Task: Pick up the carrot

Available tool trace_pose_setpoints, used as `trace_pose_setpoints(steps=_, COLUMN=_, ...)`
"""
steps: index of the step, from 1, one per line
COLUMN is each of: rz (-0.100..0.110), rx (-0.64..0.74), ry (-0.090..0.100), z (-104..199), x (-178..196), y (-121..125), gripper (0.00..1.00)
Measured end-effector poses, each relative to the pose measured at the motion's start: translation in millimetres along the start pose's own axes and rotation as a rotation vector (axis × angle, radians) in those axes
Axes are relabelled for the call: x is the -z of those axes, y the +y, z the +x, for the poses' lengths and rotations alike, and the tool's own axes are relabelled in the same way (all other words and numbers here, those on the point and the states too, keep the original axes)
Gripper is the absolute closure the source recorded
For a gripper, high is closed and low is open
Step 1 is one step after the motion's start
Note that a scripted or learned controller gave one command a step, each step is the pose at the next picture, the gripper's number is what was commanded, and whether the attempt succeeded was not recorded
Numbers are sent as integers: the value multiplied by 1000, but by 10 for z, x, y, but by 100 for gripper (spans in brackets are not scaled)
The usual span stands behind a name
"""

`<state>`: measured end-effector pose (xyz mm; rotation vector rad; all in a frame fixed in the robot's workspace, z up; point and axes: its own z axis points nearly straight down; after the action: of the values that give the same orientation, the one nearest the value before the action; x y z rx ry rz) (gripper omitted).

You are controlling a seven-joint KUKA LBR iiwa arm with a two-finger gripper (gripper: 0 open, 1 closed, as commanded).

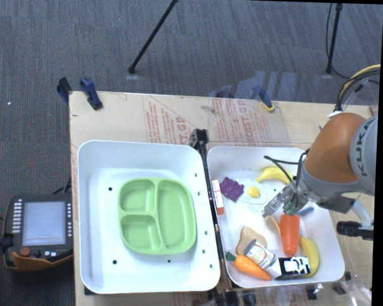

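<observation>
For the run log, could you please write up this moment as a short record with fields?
left bin: holds a green tray
right bin: carrot, second carrot, two bananas, grapes, egg, bread, jar, red box, black box
gripper: low over the right bin, right at the top end of the carrot
carrot state: lying in the bin, not lifted
grasp: not confirmed

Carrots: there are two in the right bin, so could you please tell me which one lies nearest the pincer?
The upright-looking carrot directly below the pincer, beside the banana. The other carrot lies lower left, near the bin's front edge.
</observation>
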<state>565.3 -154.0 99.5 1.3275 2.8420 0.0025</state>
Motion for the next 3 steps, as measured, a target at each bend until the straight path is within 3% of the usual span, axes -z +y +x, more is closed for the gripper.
trace_pose_setpoints(steps=1, rz=2, rx=0, ry=3, z=10, x=-16, y=-6, gripper=0)
trace_pose_setpoints(steps=2, rz=-3, rx=126, ry=-1, z=499, x=-78, y=-513, gripper=0)
trace_pose_setpoints(steps=3, rz=-1, rx=-615, ry=-1, z=979, x=-85, y=-214, gripper=0)
